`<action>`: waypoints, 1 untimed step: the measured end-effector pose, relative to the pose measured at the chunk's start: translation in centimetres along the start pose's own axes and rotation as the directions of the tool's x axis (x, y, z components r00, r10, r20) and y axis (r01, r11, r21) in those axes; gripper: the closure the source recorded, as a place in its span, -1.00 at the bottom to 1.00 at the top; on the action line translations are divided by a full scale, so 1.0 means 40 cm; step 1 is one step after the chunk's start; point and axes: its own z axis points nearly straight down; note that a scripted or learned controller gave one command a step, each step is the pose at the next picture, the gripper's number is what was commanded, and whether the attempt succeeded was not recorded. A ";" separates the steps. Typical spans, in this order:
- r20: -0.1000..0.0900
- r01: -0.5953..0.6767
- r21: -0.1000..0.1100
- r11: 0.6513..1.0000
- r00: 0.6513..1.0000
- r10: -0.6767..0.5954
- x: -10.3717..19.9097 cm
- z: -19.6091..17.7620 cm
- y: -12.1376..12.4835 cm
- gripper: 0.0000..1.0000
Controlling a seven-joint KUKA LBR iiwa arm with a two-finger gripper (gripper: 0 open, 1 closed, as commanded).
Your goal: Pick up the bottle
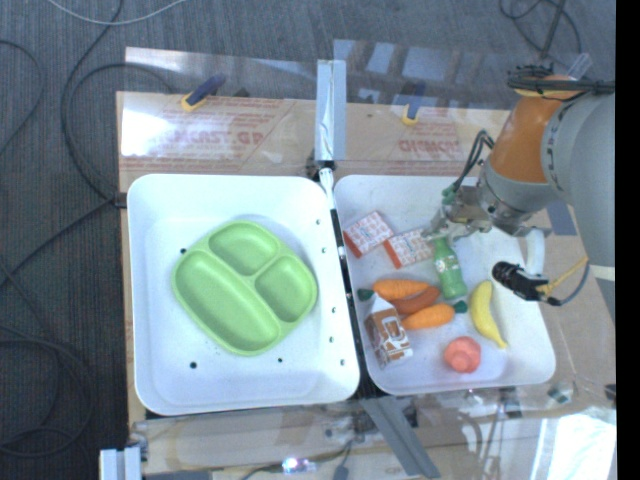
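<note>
A small green bottle [449, 273] with a pale cap lies in the right bin [530, 368], its neck pointing toward the back. My gripper [453, 224] hangs just behind the bottle's cap end, very close to it or touching it. The grey arm with its orange band [528, 138] reaches in from the right. From this angle the gripper's tip is small and partly hidden by the wrist.
Around the bottle lie two carrots [404, 290] [429, 317], a banana [487, 313], a red fruit [462, 354], a small carton [389, 336] and two red-and-white packets [368, 232] [408, 247]. A green divided plate [246, 286] sits in the left bin [160, 368].
</note>
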 end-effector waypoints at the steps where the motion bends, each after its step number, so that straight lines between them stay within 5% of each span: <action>1: 0.005 -0.045 0.021 0.999 0.999 0.045 0.168 -0.408 -0.078 1.00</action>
